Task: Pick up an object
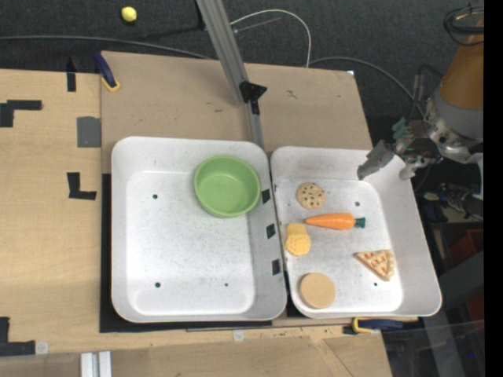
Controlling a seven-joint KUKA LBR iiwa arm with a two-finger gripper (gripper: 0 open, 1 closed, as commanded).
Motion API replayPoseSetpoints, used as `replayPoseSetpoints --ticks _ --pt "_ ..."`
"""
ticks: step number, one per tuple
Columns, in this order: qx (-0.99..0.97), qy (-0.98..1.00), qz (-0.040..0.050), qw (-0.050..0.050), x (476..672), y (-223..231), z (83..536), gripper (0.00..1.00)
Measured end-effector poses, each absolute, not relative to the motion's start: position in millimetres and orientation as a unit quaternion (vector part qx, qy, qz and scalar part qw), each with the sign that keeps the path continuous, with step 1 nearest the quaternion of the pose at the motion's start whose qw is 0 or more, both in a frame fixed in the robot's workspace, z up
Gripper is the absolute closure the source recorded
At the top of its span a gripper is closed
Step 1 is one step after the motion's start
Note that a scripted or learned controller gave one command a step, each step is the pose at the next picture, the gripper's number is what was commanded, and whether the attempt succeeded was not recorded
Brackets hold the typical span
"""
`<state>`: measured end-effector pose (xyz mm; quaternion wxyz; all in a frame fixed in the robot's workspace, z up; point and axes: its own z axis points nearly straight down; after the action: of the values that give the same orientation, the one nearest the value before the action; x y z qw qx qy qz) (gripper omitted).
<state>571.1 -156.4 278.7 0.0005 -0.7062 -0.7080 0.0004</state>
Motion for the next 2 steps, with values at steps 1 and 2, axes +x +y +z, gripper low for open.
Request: replayPoseSetpoints --ticks 1,2 --pt "-0.706 -0.708 0.0004 0.001 571.1 -156.4 278.8 0.00" --pt "-0.707 -0.707 0.0025 0.003 572.7 -164.2 218.9 0.00"
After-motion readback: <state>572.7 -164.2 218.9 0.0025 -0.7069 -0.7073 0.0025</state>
